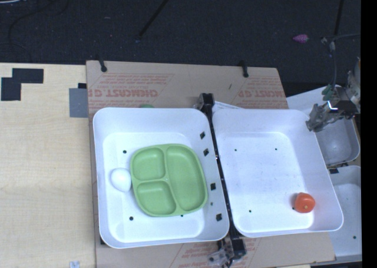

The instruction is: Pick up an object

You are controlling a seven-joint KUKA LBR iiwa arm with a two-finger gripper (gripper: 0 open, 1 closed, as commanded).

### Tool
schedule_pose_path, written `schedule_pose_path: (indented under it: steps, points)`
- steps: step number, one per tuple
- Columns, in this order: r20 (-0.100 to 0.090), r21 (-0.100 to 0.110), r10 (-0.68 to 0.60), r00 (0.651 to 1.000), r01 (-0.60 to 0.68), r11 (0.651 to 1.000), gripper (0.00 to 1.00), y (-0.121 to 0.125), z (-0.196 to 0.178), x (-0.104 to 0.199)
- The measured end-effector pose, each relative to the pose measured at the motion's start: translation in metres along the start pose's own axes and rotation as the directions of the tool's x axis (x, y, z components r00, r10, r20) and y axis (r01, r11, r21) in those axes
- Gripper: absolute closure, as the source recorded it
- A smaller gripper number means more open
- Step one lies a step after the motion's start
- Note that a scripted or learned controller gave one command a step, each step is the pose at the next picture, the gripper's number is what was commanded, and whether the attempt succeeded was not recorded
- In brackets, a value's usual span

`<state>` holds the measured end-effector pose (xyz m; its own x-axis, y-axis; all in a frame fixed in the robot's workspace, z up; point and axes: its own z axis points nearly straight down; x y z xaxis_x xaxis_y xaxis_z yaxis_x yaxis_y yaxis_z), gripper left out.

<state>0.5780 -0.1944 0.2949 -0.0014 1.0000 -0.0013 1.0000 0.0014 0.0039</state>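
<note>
Smooth glossy white plastic bins (271,228)

Two white bins (259,128) rest on printed cardboard (177,87) atop wood.

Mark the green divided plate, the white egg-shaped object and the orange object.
Green divided plate (168,179), camera view, central divider.
White egg-shaped object (121,179), camera view, its middle.
Orange object (304,202), camera view, its top.

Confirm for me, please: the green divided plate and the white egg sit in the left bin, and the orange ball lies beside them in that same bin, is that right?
Not quite. The orange ball lies in the right bin, near its front right corner. The green divided plate and the white egg do sit in the left bin, as the camera view shows.
</note>
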Motion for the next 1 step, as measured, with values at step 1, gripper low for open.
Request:
schedule_pose_path:
  steps: [1]
  points:
    - [-0.003, 0.008, -0.003, 1.000, 0.003, 1.000, 1.00, -0.0019, 0.0126, 0.0588]
